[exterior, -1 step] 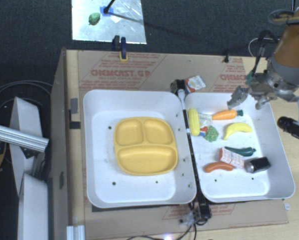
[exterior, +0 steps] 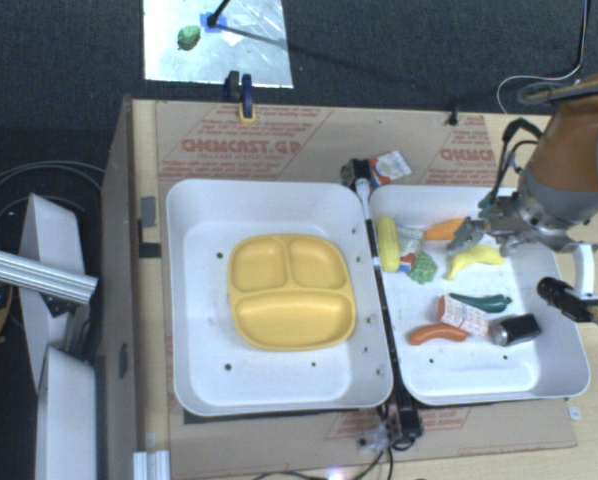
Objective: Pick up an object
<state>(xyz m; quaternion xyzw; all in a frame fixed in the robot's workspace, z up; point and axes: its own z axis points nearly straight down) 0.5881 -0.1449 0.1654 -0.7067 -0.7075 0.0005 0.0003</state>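
Claw (exterior: 476, 236) low in right white bin (exterior: 559, 368), finger state unclear, just above yellow plastic banana (exterior: 476, 259). Nearer: orange sausage (exterior: 437, 334), black cylinder (exterior: 515, 330), green pepper (exterior: 482, 301). Left bin (exterior: 194, 268): yellow divided plate (exterior: 289, 290).

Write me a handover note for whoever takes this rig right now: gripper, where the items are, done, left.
Gripper: low in the right bin, at its upper middle, next to the banana and the orange piece. Cannot tell from this view how the jaws stand or whether anything is gripped.
Right bin: corn cob along the left wall, broccoli, green pepper, red and white packet, hot dog, dark cylinder.
Left bin: yellow divided plate.
Done: arm is down at the pile.
Left: confirm a grasp and lift one item out.
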